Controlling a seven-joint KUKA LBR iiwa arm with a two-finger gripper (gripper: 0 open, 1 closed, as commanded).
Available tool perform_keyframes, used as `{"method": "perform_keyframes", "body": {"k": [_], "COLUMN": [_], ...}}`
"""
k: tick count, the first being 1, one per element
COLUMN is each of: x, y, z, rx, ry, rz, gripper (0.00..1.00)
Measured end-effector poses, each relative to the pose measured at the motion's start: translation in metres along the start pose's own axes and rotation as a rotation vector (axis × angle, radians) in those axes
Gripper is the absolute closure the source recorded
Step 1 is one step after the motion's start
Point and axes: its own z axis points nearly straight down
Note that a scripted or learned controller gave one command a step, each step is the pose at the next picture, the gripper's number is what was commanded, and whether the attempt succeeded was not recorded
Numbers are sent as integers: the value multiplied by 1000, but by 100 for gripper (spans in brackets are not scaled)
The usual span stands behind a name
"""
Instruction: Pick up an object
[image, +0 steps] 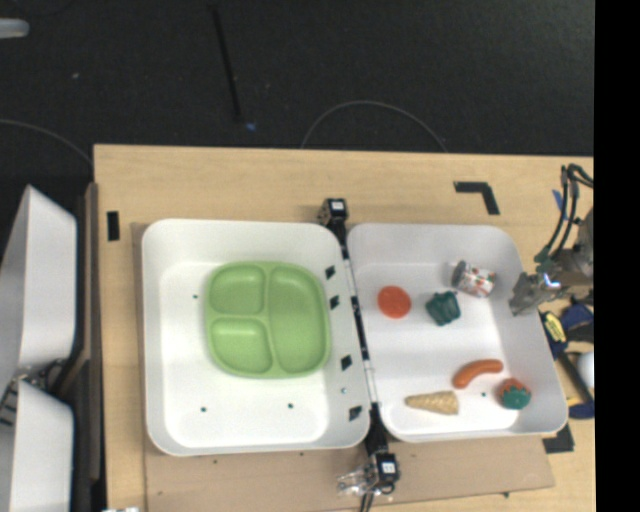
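A light wooden tabletop (250, 180) carries two shallow white bins side by side, joined along their middle edges by small black clips. The left white bin (170, 400) holds a light green divided plastic plate (268, 318), set near its centre with bare white floor all around it, widest along the lower edge.

The right white bin (420, 250) holds the loose items. A flat orange-red round disc (394, 301) lies toward the left side, with a dark green chunky toy (443, 308) just beside it. A small silver-and-red crumpled can (472, 278) sits near the upper right. Lower down, an orange sausage-shaped toy (477, 372) lies above a tan cone-shaped toy (433, 402), and a small green-and-red round toy (514, 394) rests close to the lower right corner.

The middle of this bin's floor is open. The tool (530, 290) sits at the bin's right rim, outside the items; whether it is spread or closed cannot be told, and nothing is seen in it.
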Motion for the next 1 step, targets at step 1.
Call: {"method": "perform_keyframes", "body": {"k": [1], "x": [46], "y": [28], "z": [-7], "rx": [0], "ry": [1], "rz": [-4], "gripper": [100]}}
